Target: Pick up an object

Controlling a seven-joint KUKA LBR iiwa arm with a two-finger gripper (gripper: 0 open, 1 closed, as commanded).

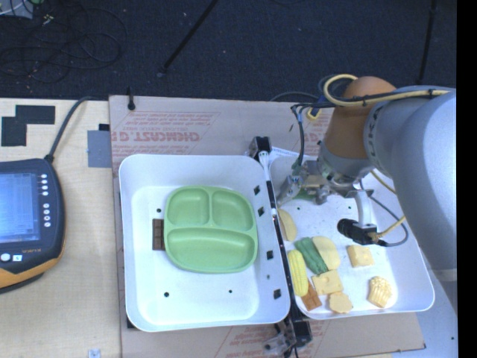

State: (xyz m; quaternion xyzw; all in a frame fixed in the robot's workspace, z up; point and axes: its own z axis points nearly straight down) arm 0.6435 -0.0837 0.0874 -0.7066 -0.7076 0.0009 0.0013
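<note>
Grey arm [417, 155] with the orange band [350, 121] comes in from the right; its gripper [307, 185] sits low over the far-left corner of the right bin [406, 293], close to the divider between the two bins. Can't tell whether it's apart or closed: the wrist body and cabling cover the tip from this angle. Nothing visibly between them, so no held object.

Pick candidates are all in the right bin, clustered toward its near half, apart from the gripper:
- pale yellow piece [286, 223] against the left wall, nearest the gripper
- corn cob [297, 271] along the left wall
- green pod-shaped piece [312, 254] just right of the corn, lying partly over a pale yellow round piece [328, 250]
- yellow cheese-like blocks [328, 283] near the front, one more [360, 256] further right
- small ridged yellow piece [379, 291] at the near-right corner

Left bin [141, 289] holds a green three-compartment tray [210, 228], flat, roughly centred, with a small brown block [158, 234] touching its left edge.

Teach pendant [26, 218] lies on the bench [74, 304] left of the bins.
</note>
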